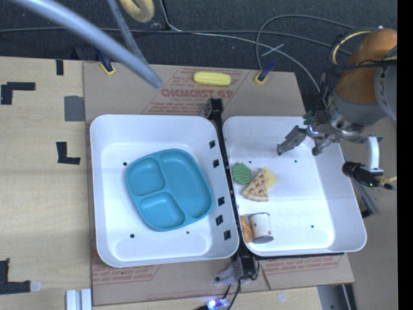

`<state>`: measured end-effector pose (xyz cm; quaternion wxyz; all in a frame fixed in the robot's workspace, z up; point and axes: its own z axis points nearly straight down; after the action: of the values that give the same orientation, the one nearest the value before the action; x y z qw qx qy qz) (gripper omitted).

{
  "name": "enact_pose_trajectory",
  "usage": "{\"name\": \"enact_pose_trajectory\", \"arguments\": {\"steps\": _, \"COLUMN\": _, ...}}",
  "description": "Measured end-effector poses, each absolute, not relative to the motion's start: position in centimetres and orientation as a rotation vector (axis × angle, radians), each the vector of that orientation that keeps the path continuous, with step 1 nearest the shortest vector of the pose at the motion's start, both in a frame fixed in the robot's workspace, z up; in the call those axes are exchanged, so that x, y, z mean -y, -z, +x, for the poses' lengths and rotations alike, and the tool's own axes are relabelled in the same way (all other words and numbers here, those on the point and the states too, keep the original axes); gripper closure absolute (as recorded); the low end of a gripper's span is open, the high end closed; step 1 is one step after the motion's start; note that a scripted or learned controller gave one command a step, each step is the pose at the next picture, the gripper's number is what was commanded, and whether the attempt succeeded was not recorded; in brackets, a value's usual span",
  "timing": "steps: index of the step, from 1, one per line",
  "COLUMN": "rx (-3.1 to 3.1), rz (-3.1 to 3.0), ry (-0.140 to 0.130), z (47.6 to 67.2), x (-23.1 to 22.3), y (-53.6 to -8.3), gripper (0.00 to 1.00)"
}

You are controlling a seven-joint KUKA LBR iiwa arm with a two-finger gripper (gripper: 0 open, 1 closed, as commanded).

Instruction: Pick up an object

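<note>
pizza slice (257,187) lies in the right bin (335,205) beside a green toy (242,172), a small can (261,226) nearer the front — all look light, rigid, perhaps slippery. end effector (302,143) hovers above the bin's back, fingers spread, holding nothing. the can's round sides seem the surest hold.

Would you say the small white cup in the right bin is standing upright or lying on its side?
Lying on its side: the white cup shows its long side from above, near the right bin's front left corner.
</note>
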<state>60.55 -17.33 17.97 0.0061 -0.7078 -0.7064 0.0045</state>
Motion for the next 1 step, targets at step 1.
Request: {"name": "enact_pose_trajectory", "arguments": {"steps": 1, "rx": 2.222, "rz": -2.219, "ry": -0.002, "z": 60.89, "x": 17.30, "y": -18.76, "gripper": 0.00}}
